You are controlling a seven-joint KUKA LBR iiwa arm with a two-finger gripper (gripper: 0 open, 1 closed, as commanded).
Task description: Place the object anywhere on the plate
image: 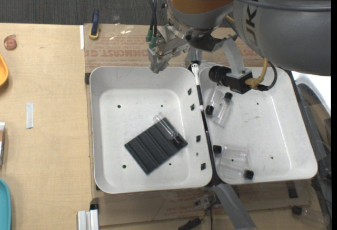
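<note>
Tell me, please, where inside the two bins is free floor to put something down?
Left bin: bare along its left side and far edge, around the black plate, which carries one clear vial. Right bin: bare on its right half. Crowded near the divider, where vials lie.
</note>
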